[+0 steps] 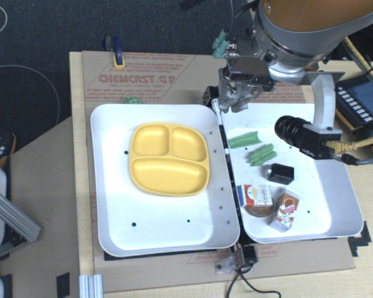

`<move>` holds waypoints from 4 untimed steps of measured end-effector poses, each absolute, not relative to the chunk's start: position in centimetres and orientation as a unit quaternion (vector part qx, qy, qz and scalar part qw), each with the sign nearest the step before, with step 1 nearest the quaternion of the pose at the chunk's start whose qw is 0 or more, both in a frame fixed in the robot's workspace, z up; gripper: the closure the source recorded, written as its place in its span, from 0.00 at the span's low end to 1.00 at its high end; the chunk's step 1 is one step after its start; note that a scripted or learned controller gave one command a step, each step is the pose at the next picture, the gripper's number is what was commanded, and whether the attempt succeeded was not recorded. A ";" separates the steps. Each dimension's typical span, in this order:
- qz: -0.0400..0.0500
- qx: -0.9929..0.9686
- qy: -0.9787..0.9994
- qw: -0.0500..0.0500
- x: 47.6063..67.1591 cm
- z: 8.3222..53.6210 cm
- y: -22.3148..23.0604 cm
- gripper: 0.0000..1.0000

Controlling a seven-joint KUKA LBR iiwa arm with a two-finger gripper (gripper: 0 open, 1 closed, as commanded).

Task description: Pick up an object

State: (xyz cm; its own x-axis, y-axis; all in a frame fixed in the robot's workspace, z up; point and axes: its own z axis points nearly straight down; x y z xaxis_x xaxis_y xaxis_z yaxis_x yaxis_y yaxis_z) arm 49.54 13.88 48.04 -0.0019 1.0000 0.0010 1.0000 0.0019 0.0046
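Two white bins lay side by side on a brown board [143,73], the left bin [105,185] meeting the right bin [336,197] along one long edge. The grey and orange arm [311,11] reached in from the right. Its gripper [236,101] hung over the far left corner of the right bin, close to that shared edge; whether it was released or clenched I could not tell. The left bin held one yellow plate [170,159] with three compartments and open white floor all around it. In the right bin I counted six small things, all toward its left side. There were two green pods, the upper pod [244,139] and the lower pod [261,154], each with its long axis across the bin and its right end a little farther away. Below them lay one black block [280,172]. One white carton [256,195], one brown disc [259,210] and one red packet [286,211] crowded together near the front edge. The right side of this bin was open floor.
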 end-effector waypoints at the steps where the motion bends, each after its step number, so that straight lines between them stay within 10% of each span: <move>1: -0.004 0.708 0.706 -0.002 47.8 41.2 11.1 1.00; 2: -0.003 0.708 0.706 -0.002 49.6 34.8 8.8 1.00; 4: 0.002 0.707 0.707 0.001 48.0 37.8 11.3 1.00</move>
State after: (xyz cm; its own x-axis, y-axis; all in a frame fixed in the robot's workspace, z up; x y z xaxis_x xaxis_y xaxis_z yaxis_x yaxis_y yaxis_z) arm 48.01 11.35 37.81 -0.0006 1.0000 0.0008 1.0000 0.0006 0.0041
